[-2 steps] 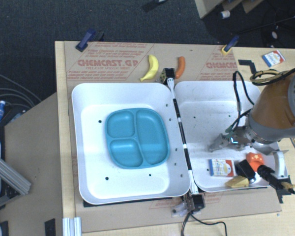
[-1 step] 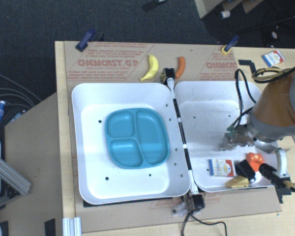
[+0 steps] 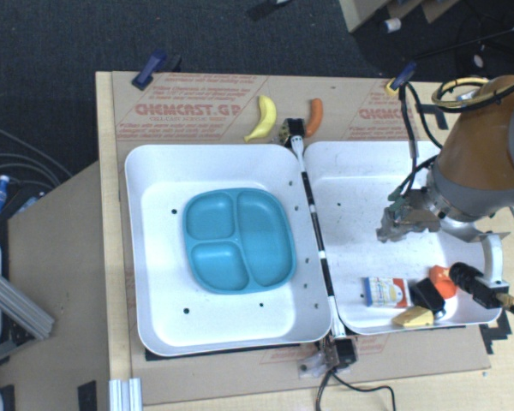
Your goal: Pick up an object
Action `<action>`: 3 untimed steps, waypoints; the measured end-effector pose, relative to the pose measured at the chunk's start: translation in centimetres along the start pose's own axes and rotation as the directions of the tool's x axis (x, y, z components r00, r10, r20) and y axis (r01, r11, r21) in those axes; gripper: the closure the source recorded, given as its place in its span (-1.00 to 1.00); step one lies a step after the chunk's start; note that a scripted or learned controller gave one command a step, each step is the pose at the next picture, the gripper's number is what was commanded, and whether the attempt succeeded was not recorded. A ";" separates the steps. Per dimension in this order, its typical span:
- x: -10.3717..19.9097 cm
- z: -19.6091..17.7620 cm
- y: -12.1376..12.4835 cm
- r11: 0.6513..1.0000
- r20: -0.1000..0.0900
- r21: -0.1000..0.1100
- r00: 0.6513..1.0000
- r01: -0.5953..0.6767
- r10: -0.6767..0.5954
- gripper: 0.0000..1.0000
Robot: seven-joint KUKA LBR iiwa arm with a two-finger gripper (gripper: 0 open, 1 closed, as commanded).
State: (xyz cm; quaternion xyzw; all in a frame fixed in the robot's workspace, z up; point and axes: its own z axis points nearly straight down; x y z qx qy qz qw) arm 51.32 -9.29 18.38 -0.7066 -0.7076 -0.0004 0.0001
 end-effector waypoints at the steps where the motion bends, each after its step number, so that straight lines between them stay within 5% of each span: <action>1: 0.0 -1.0 0.0 1.000 0.000 0.000 1.000 -0.001 0.001 1.00; 2: 5.4 -4.6 4.6 1.000 0.000 -0.001 1.000 0.000 0.000 1.00; 3: 11.6 -3.1 13.4 1.000 0.000 0.000 1.000 0.001 -0.001 1.00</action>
